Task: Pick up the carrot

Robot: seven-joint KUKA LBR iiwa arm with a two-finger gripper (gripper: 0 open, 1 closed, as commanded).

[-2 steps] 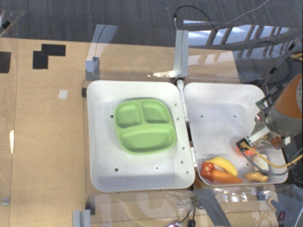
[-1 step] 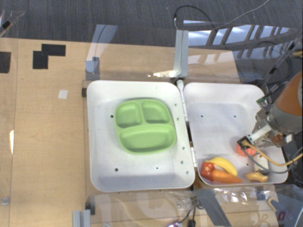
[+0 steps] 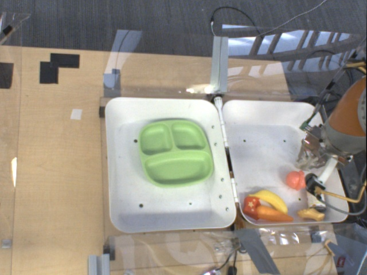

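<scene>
Carrot (image 3: 274,213) lies flat in the right bin (image 3: 264,130), against the front wall towards the front-left corner, long axis roughly along that wall. Banana (image 3: 270,200) touches it just behind; red pepper-like item (image 3: 250,204) sits at its left end, in contact. Small yellow-tan piece (image 3: 312,213) near the front-right corner, apart from the carrot. Pinkish-red ball (image 3: 296,179) further in, near the gripper (image 3: 312,160). Gripper hovers over the right side of the bin, well apart from the carrot, nothing visibly between its fingers; spread or pressed together: cannot tell, tips blurred against clutter. Left bin (image 3: 123,211) carries a green divided plate (image 3: 174,152) at centre.

Progress: carrot not grasped, not lifted; approach, grasp and lift all remain. Arm cut off at the right edge; neighbours crowd the carrot
</scene>
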